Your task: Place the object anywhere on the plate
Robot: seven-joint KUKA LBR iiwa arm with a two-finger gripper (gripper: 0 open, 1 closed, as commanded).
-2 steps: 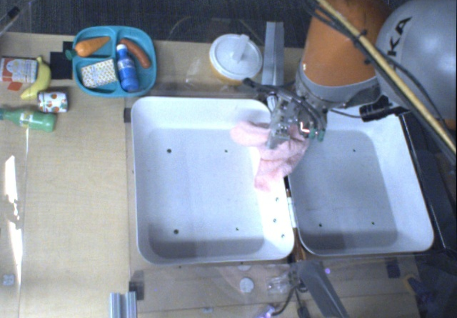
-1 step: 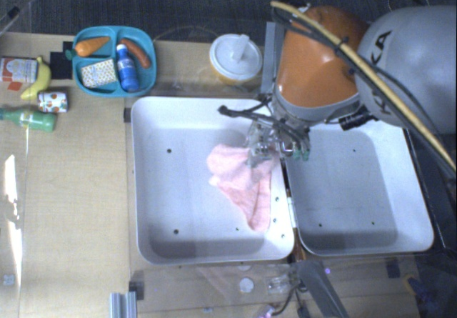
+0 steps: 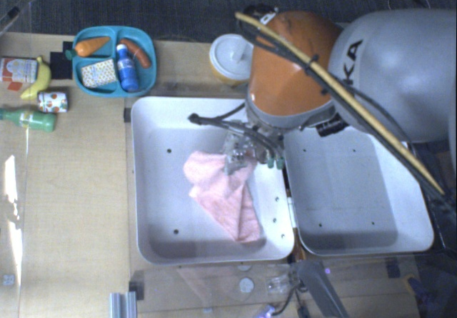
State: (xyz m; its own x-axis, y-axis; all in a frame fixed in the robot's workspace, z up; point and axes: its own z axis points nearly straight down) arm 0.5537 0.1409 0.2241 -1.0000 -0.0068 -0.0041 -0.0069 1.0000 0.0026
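Pink cloth (image 3: 223,195) lies crumpled in the left bin (image 3: 153,188), its upper edge directly under the gripper (image 3: 243,156), touching it. Whether the claw is wide or narrow, I cannot tell.

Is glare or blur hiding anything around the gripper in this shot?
Camera view: soft overall, so the gripper over the pink cloth blurs into a dark tangle and its finger detail is lost; the left white bin is evenly lit with faint shadow along its lower wall; a pale reflection streaks the bench at far left; the blue divided plate reads clearly.
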